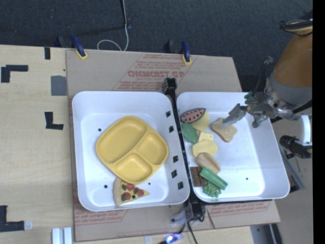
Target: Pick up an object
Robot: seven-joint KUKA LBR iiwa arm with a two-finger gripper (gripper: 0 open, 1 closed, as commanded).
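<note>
We read the tan bread slice in the right bin as the likeliest target: it lies flat near the bin's upper middle, just right of the heap of toy food and apart from the bin wall. It looks like a small moulded toy, so we judge it light, stiff and not fragile, though probably smooth enough to slip; being low and flat, it would best be pinched across its narrow width, from above, with the fingers reaching right down to the bin floor. The watermelon slice and the yellow pieces lie close on its left, so a grasp from the clear right side seems safer to us. The hand hangs just above and to the right of the bread, tilted toward it, its fingers apart, one long finger pointing down at the slice. Nothing sits between the fingers. The arm comes in from the right, over the bin's far corner, its wrist bent down toward the bin floor.
</note>
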